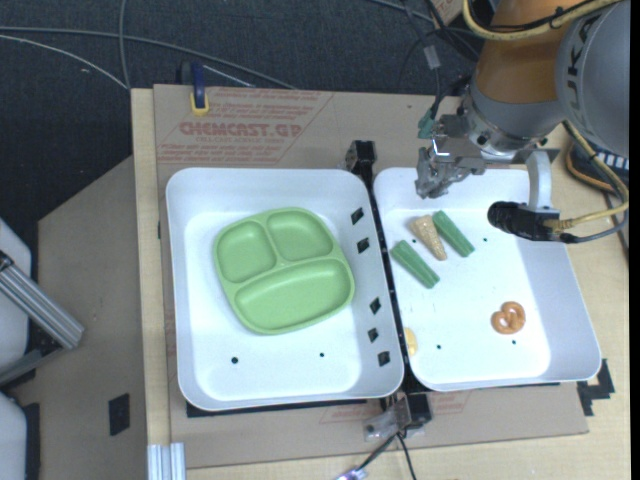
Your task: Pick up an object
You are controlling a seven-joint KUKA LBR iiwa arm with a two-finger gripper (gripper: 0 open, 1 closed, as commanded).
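Note:
In the right bin [560,313] lie a tan cone-shaped piece [427,234], a green stick [453,234] beside it, a second green stick [413,264] further left, and an orange pretzel-like piece [509,318] near the front right. My gripper [437,180] hangs over the bin's far left corner, just above and behind the tan piece. Nothing shows between its fingers. The grey arm with the orange band [540,18] comes in from the upper right.
The left bin [200,348] holds a green divided plate [284,268]. A black clip strip [372,258] joins the two bins. A black cable fitting [520,218] sits over the right bin's far side. A small yellow bit [410,343] lies by the divider.

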